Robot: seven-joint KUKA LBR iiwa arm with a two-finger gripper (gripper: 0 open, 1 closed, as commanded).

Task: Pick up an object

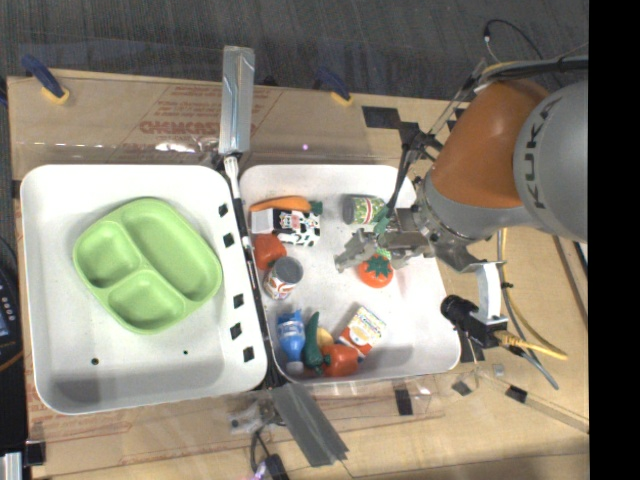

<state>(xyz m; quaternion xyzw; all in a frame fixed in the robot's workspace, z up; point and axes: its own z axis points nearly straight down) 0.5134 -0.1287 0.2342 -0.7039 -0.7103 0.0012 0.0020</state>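
Right bin [425, 353] centre open; toys crowd left wall, front.

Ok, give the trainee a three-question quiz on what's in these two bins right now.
1. True or false: the green divided plate lies in the left bin.
2. Multiple choice: the gripper is over which bin? A) the left bin B) the right bin C) neither, it is over the bench
3. Fill in: the orange tomato-like toy beside the gripper has a ____ leafy top.

Key:
1. True.
2. B.
3. Green.
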